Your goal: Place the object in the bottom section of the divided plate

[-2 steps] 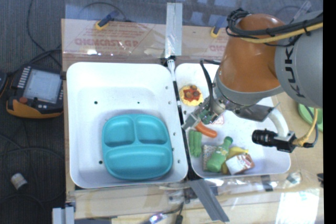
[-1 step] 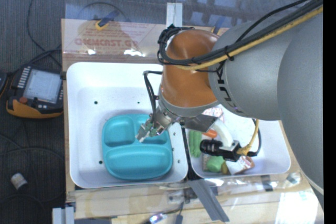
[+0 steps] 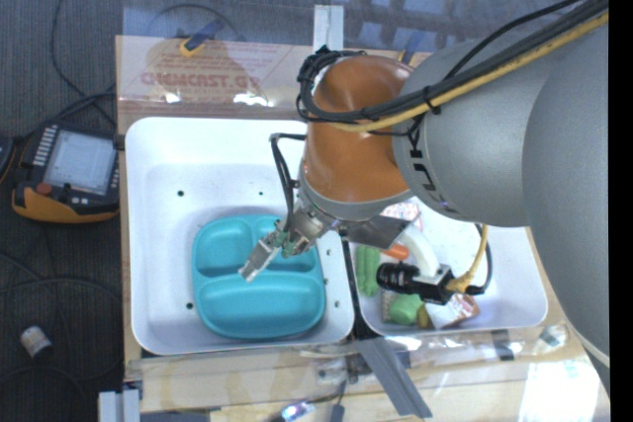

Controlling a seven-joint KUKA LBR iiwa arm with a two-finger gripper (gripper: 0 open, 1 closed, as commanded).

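Closest to the lens was the arm (image 3: pixel 495 143), which reached in from 3 o'clock, its orange band (image 3: pixel 356 133) above the divide between the bins. Below that, the gripper (image 3: pixel 253 266) hung over the plate (image 3: pixel 213 296) in the left bin (image 3: pixel 158 212), slanting from 1 o'clock down to 7 o'clock with its tip above the ridge between the upper sections and the bottom section (image 3: pixel 272 306). You could not tell from this view whether it was spread or closed, or whether it carried anything. A small green bit (image 3: pixel 290 242) showed against its upper part, toward 1 o'clock from the tip. That may have been the object, though you should not count on it. The relation that mattered was this: the bottom section lay just toward 6 o'clock from the tip, its long axis running 9 to 3, and it looked bare. If the object was on board, I judged that a short move toward 6 o'clock and a lowering would have put it over the target. The right bin (image 3: pixel 524 306), with its mixed items, sat well apart at 3 o'clock.
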